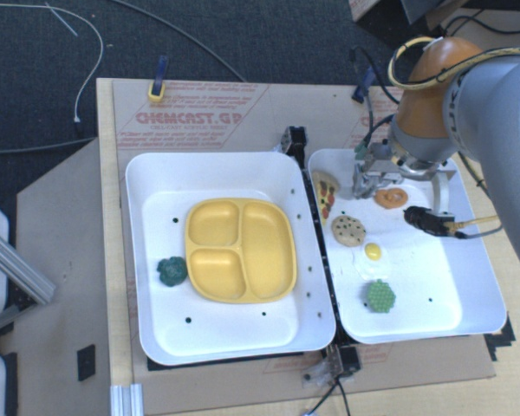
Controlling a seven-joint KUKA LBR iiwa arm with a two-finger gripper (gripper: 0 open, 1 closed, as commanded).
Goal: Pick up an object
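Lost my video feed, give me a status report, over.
End effector low over right bin, beside orange piece; nothing seen held. Cookie, yellow piece, green piece loose nearby. Path unobstructed.

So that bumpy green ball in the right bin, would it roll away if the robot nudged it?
Probably a little. The green ball looks round, so a push might set it rolling, though its knobbly surface should slow it. It sits in the open on the flat right bin, so little would stop it. It seems small, likely light.

Gripper [367, 183] hangs over the right bin [468, 306], just beside an orange food piece [391, 198]; cookie [348, 230] sits nearby.
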